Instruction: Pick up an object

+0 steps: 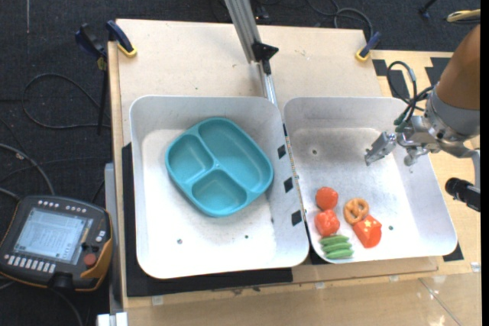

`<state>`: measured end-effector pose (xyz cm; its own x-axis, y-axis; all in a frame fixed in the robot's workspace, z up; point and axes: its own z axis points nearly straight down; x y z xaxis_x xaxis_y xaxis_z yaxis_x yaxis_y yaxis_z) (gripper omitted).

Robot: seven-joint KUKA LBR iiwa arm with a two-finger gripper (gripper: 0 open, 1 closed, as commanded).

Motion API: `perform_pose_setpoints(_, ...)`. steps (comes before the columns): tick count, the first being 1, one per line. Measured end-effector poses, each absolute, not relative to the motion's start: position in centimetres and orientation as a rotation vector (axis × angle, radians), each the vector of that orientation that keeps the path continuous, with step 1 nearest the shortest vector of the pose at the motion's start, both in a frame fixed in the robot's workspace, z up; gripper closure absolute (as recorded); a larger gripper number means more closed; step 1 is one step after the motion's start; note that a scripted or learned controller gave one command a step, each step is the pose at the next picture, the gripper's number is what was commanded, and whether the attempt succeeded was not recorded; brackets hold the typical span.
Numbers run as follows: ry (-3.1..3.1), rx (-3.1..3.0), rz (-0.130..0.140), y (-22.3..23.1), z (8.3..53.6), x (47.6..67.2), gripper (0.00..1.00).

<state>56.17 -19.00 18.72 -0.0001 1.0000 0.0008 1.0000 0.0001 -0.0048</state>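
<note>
Reaching over right bin (428,187), arm (462,88) cut off by frame edge

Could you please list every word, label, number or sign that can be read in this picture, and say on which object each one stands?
No text can be read in this view.
Teach pendant: its screen and button rows show marks, too small and blurred to read.
Black tabs on the wall between the two bins: no legible print.
Teal divided plate, toy food pieces, gripper: no labels visible.
</note>
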Motion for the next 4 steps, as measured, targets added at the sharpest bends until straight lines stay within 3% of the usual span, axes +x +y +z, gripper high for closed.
perform_pose_setpoints(1,-2.219,-2.217,0.005,-17.9,13.1,56.1,0.0)
perform_pose_setpoints(2,-2.223,-2.222,-0.001,-18.0,14.5,56.3,1.0)
perform_pose_setpoints(4,-2.228,-2.224,-0.005,-17.8,25.1,55.3,1.0)
